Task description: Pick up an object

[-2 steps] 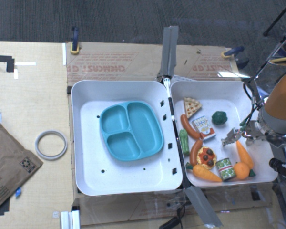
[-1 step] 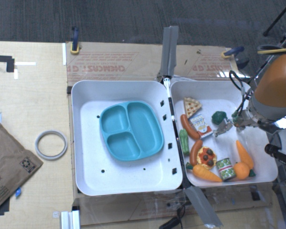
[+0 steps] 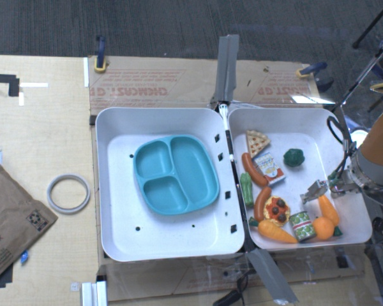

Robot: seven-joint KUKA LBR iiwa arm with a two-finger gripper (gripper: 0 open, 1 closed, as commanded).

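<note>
Tape roll [image 3: 68, 193] beside cardboard box [image 3: 9, 225]

The left bin [image 3: 108, 190] contains a divided plate [image 3: 176, 173] near its centre. The right bin [image 3: 313, 125] contains assorted toy food [image 3: 274, 209], grouped along its left and near sides. A tape roll [image 3: 68, 192] lies on the bench [image 3: 38, 126], left of both bins.

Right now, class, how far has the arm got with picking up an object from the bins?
Done: the grey two-finger gripper has reached into the right white bin, low among the toy food. In hand: it sits just above the orange carrot-shaped toy, but nothing visibly sits between its fingers. Left: grasping and lifting. The green broccoli toy and the blue divided plate in the left white bin lie untouched.
</note>
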